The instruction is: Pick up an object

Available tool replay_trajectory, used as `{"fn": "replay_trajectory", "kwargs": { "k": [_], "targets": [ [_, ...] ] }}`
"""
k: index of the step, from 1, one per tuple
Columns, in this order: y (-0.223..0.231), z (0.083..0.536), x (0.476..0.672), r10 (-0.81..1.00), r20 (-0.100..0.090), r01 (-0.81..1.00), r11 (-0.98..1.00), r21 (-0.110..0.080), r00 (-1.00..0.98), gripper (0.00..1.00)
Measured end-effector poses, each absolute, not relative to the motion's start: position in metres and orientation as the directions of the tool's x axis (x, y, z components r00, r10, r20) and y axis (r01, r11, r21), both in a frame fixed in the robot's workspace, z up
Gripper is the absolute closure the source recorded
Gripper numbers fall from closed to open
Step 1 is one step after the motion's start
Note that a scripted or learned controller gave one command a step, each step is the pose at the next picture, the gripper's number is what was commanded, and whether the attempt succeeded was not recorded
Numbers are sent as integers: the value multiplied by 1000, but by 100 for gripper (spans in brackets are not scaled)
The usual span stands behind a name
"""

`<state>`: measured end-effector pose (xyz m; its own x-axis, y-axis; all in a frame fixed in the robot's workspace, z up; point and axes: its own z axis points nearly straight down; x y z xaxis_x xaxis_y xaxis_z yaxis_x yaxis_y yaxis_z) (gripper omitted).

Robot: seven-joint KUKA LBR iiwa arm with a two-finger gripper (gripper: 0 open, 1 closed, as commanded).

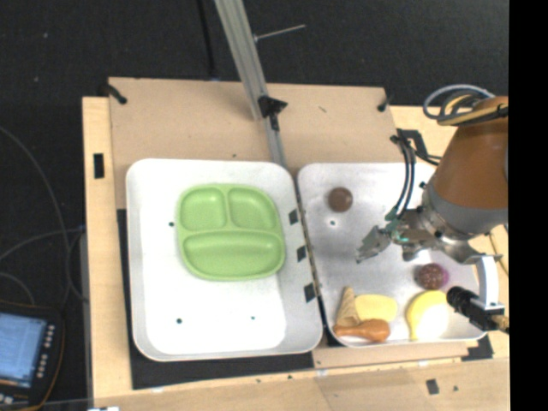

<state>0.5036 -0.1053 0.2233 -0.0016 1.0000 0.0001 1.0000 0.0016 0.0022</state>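
**Risk: closing on bare bin floor**

Small round brown ball (340, 199) lies alone at the right white bin's (355, 174) far end. The pincer (374, 245) hangs nearby, holding nothing; its spread I cannot tell. Descending here likely misses everything.

Brown ball (340, 199), purple ball (431, 275), yellow pieces (377, 307), right bin (360, 178)

No text, label, brand, number or sign can be read anywhere here, and the lit blue screen (19, 348) at the lower left corner beside the bench (214, 118) shows only a pale glow, its contents too small and blurred to make out
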Motion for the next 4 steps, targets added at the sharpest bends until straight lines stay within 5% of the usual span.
{"fn": "replay_trajectory", "kwargs": {
  "k": [1, 3, 4],
  "targets": [
    [-106, 223, 504, 1000, 0, 1000, 0, 3, 0, 0],
    [-105, 115, 497, 1000, 0, 1000, 0, -5, 0, 0],
    [-106, 100, 497, 1000, 0, 1000, -1, -1, 1, 0]
  ]
}}
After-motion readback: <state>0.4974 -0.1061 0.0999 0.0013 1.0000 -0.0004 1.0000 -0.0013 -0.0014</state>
